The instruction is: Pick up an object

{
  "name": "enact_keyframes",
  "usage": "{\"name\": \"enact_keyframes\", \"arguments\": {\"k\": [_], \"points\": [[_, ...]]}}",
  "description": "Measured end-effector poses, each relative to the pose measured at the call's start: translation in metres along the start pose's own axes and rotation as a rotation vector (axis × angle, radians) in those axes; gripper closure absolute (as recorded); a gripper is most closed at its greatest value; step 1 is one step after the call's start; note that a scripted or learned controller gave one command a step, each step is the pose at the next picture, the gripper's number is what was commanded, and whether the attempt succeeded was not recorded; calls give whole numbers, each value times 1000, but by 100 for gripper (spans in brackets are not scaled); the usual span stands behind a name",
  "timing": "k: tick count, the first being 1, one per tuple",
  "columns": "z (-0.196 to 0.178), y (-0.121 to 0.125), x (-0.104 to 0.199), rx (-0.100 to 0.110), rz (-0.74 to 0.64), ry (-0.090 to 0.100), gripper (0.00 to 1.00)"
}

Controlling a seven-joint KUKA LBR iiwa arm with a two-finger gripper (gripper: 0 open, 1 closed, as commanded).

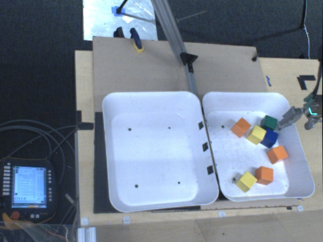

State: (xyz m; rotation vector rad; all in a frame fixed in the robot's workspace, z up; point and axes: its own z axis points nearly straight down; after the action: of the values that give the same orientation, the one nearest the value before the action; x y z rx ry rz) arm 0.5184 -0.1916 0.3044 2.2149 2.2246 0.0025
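The right bin (pixel 298 183) holds several small cubes. Near its far right corner lie a green cube (pixel 269 121), a blue cube (pixel 270 137) and a yellow cube (pixel 256 134), packed close together. An orange cube (pixel 240 127) sits just left of them. Another orange cube (pixel 277 154) lies further forward. A red-orange cube (pixel 264 175) and a second yellow cube (pixel 247 181) rest near the front wall. My gripper (pixel 288 118) reaches in over the bin's right rim, its tip right beside the green cube. Nothing shows held in it.
The left bin (pixel 113 135) stands beside the right one, joined by dark clips along the shared wall. A slanted grey pole (pixel 171 26) crosses the back of the bench. A teach pendant (pixel 28 188) and cables lie on the floor at left.
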Motion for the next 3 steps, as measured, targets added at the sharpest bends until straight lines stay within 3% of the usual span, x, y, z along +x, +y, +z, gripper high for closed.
{"name": "enact_keyframes", "arguments": {"k": [3], "points": [[157, 15, 4, 6, 1, 2, 0]]}}
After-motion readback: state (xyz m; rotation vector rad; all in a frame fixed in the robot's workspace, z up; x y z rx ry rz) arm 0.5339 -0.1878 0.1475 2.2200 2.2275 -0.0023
